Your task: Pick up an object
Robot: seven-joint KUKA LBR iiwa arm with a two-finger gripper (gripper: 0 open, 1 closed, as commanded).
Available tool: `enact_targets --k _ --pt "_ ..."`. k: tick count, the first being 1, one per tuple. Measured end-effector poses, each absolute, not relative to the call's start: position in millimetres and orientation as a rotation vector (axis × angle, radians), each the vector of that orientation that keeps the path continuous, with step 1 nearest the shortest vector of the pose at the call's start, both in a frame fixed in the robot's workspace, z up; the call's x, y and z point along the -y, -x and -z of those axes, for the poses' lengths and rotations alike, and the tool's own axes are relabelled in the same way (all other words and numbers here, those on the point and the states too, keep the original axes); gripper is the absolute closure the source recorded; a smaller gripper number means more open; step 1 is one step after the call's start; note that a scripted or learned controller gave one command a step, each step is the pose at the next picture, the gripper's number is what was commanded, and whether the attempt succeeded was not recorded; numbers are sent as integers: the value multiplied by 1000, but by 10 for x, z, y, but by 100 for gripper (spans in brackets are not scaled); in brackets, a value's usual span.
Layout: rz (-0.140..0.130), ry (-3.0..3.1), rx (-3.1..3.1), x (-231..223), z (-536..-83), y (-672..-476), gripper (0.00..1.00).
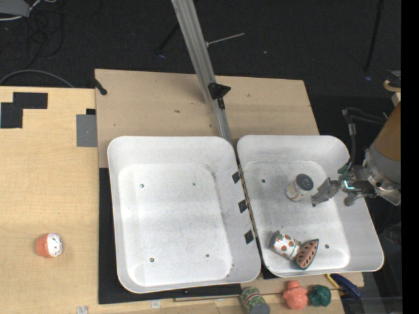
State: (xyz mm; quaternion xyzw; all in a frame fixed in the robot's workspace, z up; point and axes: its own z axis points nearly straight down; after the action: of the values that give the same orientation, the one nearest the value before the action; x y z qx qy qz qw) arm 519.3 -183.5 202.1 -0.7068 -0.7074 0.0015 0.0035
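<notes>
The right bin (357, 254) holds three things. A small white jar with a dark round top (300, 187) lies near its middle. At the bin's front, a white cup with red dots (284, 243) lies on its side, touching a brown shoe-like piece (306, 254). My gripper (336, 195) reaches in from the right and hangs just right of the jar, above the bin floor. Its two dark fingers (321, 193) stand apart, open, with nothing between them. The jar sits beside the left finger, outside the gap.
The left bin (121, 175) lies alongside. A red and white ball (48, 245) rests on the wooden bench at far left. A patterned can (252, 299), a pink toy (295, 295) and a green toy (319, 296) sit below the right bin's front rim. A slanted metal rail (200, 51) rises behind the bins.
</notes>
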Motion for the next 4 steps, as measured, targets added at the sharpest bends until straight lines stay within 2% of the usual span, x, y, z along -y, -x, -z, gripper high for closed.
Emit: enact_targets --k 1,2,3,4 --pt "-1 2221 2218 1842 -2042 -5201 0" --pt "-6 2216 2217 1821 -1559 -5103 0" --pt "-5 2218 2216 1832 -934 -5129 0" --pt "-1 2224 2215 1838 -927 -5129 0"
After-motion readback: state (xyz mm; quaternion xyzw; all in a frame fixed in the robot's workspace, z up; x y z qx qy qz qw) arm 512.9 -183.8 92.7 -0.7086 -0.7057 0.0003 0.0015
